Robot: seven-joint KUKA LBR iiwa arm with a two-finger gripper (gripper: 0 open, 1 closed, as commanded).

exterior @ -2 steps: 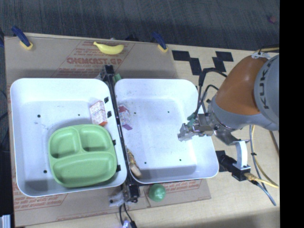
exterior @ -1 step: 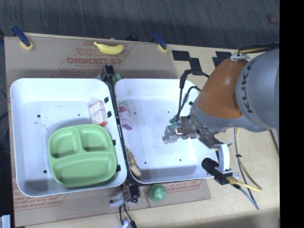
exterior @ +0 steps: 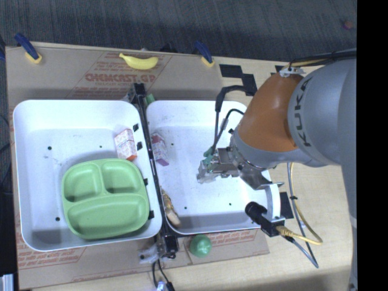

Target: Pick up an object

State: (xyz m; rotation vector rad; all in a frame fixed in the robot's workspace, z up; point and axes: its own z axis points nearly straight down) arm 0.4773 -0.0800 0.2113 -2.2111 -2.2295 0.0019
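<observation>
My gripper [exterior: 208, 166] hangs over the middle of the right bin [exterior: 182, 111], reaching in from the right below the orange wrist band. A small green thing shows at its upper fingertip; I cannot tell what it is or whether it is held. A small pink and white packet [exterior: 159, 150] lies at the right bin's left side. A tan object [exterior: 169, 211] rests in that bin's lower left corner. In the left bin [exterior: 36, 132] sit a green divided plate [exterior: 106, 197] and a small red and white carton [exterior: 125, 144].
A yellow banana [exterior: 139, 60] lies on the cardboard behind the bins. A green ball [exterior: 200, 245] sits on the bench in front of the right bin. Blue clamps [exterior: 28, 47] hold the cardboard's far edge. Cables trail at the lower right.
</observation>
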